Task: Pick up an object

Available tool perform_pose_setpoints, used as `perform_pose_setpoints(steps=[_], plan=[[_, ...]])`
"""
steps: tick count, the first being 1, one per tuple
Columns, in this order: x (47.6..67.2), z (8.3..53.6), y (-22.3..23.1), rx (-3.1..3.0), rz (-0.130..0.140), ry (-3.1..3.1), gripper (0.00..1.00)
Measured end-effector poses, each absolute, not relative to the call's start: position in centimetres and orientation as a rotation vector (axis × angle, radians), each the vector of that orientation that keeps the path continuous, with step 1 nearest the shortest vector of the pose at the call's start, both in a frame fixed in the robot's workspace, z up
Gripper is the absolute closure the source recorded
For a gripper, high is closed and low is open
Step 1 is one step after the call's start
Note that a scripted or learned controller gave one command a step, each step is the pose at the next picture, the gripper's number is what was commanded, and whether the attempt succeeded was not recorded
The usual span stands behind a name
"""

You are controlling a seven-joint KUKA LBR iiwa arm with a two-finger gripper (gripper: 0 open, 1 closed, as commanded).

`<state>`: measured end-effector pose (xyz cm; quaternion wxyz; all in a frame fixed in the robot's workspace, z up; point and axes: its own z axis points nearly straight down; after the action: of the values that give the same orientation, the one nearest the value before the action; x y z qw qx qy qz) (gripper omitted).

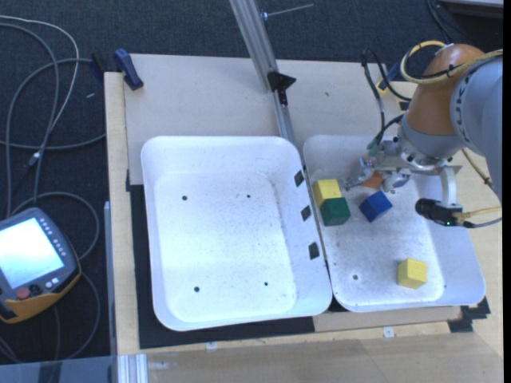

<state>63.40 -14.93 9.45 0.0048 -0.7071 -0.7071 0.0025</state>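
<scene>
Blue block (375, 206) mid right bin (455, 282), under tool (380, 179); tool state unclear; open floor toward near rim.

Two white bins (223, 154), both speckled with fine dark dots. At the right bin's nine o'clock, a yellow block (326, 190) touching a green block (335, 211); near centre, a blue block (375, 206); toward five o'clock, another yellow block (412, 273). Grey arm (483, 102) with an orange band (435, 106). Tan bench (200, 94), dark carpet (48, 70).

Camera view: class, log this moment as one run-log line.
arm over right bin | gripper above blue block | nothing seen held | yellow, green blocks adjacent
</scene>
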Motion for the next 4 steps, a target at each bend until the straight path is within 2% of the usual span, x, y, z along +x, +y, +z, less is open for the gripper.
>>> perform_pose_setpoints(steps=[1, 2, 3, 4], plan=[[59.2, 10.0, -16.7, -2.221, 0.004, -2.215, 0.00], [59.4, 11.1, -16.6, -2.222, -0.003, -2.221, 1.00], [57.0, 11.7, -9.7, -2.240, 0.002, -2.232, 1.00], [54.8, 20.4, -1.9, -2.217, -0.012, -2.231, 1.00]])
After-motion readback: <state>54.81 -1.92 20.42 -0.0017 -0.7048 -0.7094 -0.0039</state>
